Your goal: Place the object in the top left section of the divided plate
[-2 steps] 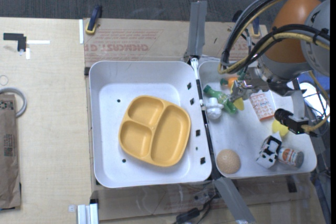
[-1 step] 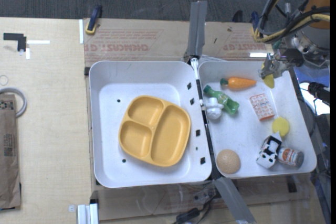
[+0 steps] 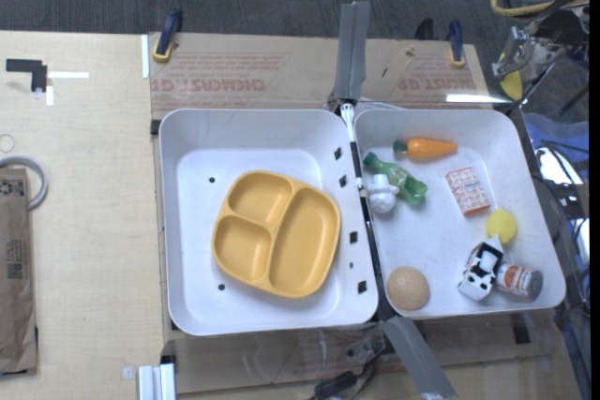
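A yellow divided plate (image 3: 277, 233) lies in the middle of the left bin (image 3: 187, 201), with two small sections on its left and one long section on its right; all three hold nothing. The right bin (image 3: 525, 201) holds the loose objects: an orange carrot (image 3: 427, 147), a green bottle (image 3: 396, 177) beside a small white piece (image 3: 382, 198), a red-and-white carton (image 3: 467, 190), a yellow lemon (image 3: 502, 225), a black-and-white cow-patterned carton (image 3: 482, 272), a small can (image 3: 518, 281) and a tan ball (image 3: 408, 288). The arm's end with its cables (image 3: 536, 33) hangs past that bin's far right corner.
A grey divider strip (image 3: 352, 51) runs between the two bins. Blue clamps (image 3: 169, 33) hold cardboard behind the bins. A brown paper packet (image 3: 14, 267) lies on the wooden bench at the far left.
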`<action>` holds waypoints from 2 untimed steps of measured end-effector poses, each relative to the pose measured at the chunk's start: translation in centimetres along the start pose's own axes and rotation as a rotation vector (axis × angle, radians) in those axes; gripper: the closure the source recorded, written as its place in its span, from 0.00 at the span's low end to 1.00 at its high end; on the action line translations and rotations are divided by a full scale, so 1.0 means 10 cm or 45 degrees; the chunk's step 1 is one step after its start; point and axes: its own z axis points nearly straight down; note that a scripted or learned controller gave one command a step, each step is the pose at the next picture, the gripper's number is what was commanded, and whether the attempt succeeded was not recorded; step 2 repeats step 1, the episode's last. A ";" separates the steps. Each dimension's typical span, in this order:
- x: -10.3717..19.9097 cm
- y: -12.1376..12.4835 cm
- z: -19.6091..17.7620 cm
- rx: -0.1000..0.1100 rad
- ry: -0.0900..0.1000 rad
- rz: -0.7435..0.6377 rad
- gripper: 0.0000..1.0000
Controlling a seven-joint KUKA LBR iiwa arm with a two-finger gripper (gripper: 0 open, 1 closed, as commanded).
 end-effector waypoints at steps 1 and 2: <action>0.50 0.20 -0.68 0.000 0.000 0.100 1.00; 0.50 0.20 -0.68 0.000 0.000 0.100 1.00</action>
